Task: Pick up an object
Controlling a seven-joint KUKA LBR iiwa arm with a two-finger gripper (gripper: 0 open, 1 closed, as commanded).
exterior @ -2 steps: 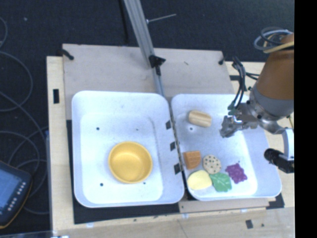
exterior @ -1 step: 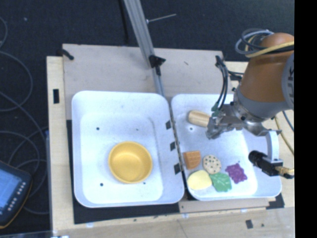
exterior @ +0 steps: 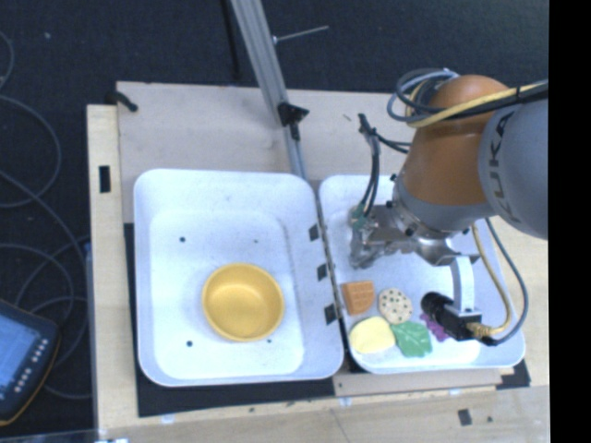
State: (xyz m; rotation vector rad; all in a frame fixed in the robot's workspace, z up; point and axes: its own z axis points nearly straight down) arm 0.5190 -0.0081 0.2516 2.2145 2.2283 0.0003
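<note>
Hand (exterior: 367, 243) hovers in the right bin (exterior: 503, 358) above the orange block (exterior: 358, 296); its grip perhaps empty, cannot tell.

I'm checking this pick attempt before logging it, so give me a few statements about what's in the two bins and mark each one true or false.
1. The yellow bowl sits in the left bin. True.
2. The orange block lies in the left bin beside the bowl. False: it lies in the right bin, near the divider.
3. The spotted cookie-like piece is next to the orange block. True.
4. The green piece is stacked inside the yellow bowl. False: it lies in the right bin, beside the pale yellow piece.
5. The tool is over the right bin, above the orange block in the picture. True.
</note>
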